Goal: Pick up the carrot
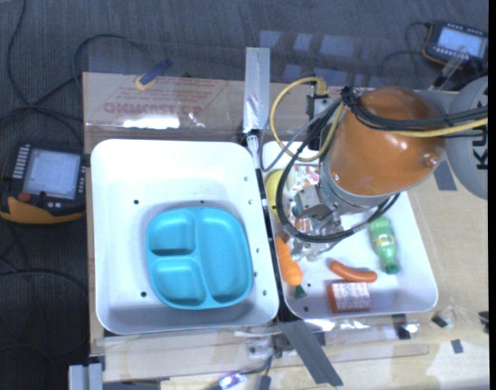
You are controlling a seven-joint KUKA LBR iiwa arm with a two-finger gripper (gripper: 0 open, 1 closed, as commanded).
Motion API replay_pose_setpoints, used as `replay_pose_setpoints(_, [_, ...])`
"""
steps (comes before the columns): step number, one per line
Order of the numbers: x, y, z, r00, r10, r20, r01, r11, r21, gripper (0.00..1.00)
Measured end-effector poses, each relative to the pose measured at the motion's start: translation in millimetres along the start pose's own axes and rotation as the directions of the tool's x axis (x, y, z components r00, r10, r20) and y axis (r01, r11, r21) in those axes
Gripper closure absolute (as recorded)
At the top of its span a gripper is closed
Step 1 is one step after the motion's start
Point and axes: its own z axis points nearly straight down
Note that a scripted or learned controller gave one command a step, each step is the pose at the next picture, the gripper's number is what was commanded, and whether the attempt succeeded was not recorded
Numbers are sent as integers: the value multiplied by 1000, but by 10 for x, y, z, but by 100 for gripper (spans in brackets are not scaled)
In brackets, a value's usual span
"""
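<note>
The carrot [289, 265] is a small orange piece with a green tip. It lies lengthwise along the left wall of the right bin [423, 295], near its front. My gripper [310, 227] hangs under the orange wrist band [382, 149], low over the bin's middle. It sits just to the right of the carrot's far end and slightly beyond it. Cables and the wrist body cover most of the gripper.
In the right bin lie a red sausage [354, 272], a green bottle [384, 243], a red can [350, 296] and a yellow object [272, 189] partly under the arm. The left bin [118, 177] holds a blue divided plate [201, 256]. A pendant [41, 181] sits at the left.
</note>
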Motion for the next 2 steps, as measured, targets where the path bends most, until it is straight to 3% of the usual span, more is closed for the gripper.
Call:
replay_pose_setpoints(1, [490,-315,67,990,144,-5,-144,990,4,100])
replay_pose_setpoints(2, [825,-673,659,953,-303,-5,303,953,0,100])
